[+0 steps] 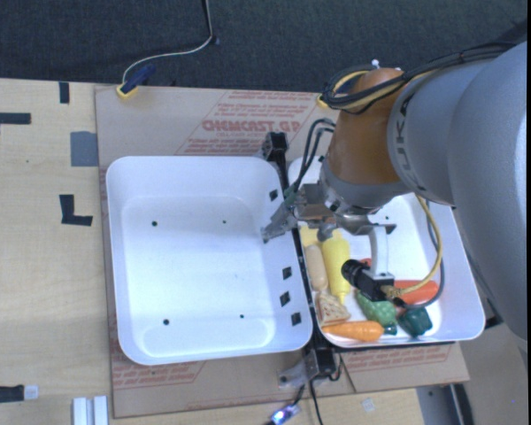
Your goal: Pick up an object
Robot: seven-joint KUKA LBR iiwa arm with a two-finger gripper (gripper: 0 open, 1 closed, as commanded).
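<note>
Many small toy foods lie piled in the right bin [465,321], under the gripper [329,230]; we cannot tell its grip; the yellow banana [338,264] looks light, hard and smooth; we would pinch it across its middle.

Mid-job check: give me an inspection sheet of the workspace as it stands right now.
Surface: two white bins on a brown board; left bin, right bin.
Job's things: yellow piece, beige stick, orange carrot, green pieces, red-orange piece, all in the right bin.
Clutter: nothing seen.
Grippers: arm over the right bin; fingers hidden.
Cables: white cable on the dark floor; wires along the wrist.
Surroundings: black tape marks on the bench.
</note>
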